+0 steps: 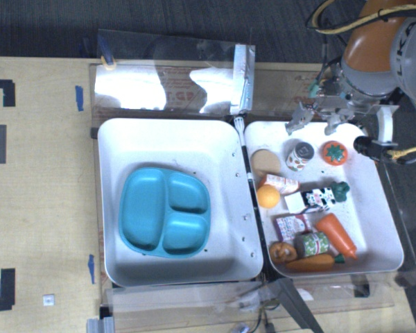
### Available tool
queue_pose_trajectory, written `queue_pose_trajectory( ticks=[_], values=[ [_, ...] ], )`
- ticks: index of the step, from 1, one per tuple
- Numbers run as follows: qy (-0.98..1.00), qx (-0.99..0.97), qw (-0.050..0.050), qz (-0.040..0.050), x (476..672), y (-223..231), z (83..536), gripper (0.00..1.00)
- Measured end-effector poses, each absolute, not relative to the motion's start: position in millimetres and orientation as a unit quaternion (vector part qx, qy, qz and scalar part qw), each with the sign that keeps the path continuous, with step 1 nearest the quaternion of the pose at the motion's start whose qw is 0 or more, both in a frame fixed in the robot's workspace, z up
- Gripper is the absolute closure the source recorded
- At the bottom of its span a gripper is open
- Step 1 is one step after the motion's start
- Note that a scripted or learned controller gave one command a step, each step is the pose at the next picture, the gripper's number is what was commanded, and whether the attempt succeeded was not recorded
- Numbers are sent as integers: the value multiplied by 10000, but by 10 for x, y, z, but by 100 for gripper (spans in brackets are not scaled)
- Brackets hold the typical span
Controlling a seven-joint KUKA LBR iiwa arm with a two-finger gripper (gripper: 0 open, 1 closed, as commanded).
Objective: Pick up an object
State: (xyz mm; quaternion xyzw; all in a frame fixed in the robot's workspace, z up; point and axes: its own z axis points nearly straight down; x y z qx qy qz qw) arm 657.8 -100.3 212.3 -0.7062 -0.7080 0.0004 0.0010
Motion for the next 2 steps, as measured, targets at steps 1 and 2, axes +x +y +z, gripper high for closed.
queue_pose_trajectory(
  ticks=[1, 2],
  values=[
    [-7371, -6758, 35, 28, 6386, -1239, 963, 0],
    [-7371, -6757, -25, -16, 6431, -1236, 1131, 100]
  ],
)
